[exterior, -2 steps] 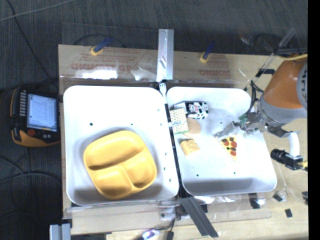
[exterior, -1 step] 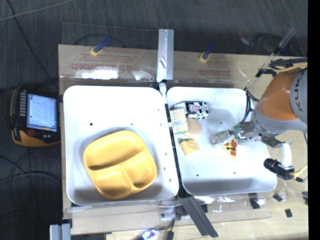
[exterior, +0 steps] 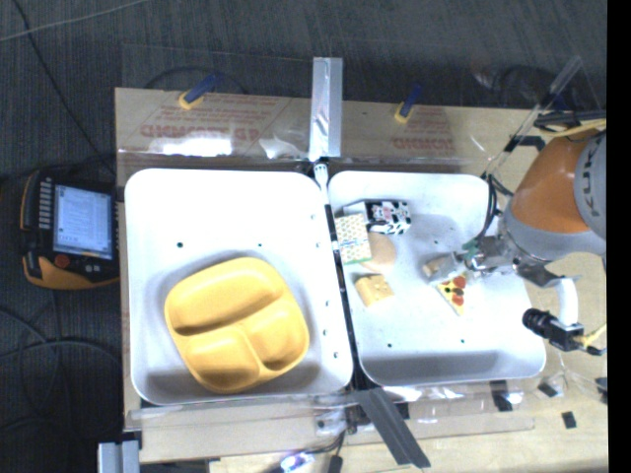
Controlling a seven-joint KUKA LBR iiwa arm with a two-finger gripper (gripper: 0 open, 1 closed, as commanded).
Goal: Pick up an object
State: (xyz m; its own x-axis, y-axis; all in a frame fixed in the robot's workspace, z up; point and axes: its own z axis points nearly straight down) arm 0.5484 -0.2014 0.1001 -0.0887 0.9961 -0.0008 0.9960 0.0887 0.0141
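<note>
In the right bin (exterior: 424,358) lie several small items: a black-and-white cow-patterned piece (exterior: 388,215), a pale checked packet (exterior: 351,237), a tan bun-like piece (exterior: 382,252), a cheese-coloured wedge (exterior: 373,289), a small tan lump (exterior: 435,265) and a pizza-slice toy (exterior: 454,290). My gripper (exterior: 471,259) reaches in from the right, low over the bin, just right of the tan lump and above the pizza slice. The orange-banded wrist (exterior: 554,200) sits behind it. Nothing shows between the fingers.
A yellow divided tray (exterior: 237,320) fills much of the left bin (exterior: 158,215). A metal divider bar (exterior: 326,106) stands at the back between the bins. A pendant with a screen (exterior: 71,227) lies left of the bench.
</note>
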